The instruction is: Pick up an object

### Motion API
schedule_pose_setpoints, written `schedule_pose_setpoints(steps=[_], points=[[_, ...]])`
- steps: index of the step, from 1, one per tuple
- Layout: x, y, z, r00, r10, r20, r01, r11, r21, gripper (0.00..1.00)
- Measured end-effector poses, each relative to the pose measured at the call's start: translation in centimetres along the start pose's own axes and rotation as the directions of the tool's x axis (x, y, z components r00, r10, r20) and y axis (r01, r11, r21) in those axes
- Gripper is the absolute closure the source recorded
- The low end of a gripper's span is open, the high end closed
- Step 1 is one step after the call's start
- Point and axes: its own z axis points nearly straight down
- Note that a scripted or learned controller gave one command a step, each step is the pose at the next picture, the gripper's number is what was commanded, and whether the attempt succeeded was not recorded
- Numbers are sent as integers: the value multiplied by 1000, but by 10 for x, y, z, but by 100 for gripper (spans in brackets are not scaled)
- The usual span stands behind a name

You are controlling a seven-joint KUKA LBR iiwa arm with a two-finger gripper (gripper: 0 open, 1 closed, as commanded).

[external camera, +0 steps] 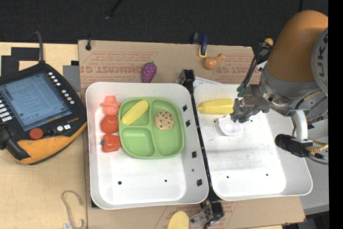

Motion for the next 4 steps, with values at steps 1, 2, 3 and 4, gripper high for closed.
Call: schedule_pose_setpoints(steps=[1,2,3,4], points=[[48,-31,14,1000,0,1,0,1000,3,100],[94,-53,26,1000,1,1,-1,1000,2,100],[118,-53,27,1000,2,2,-2,1000,-1,100],[116,-46,21,1000,4,3,-4,1000,-1,100]])
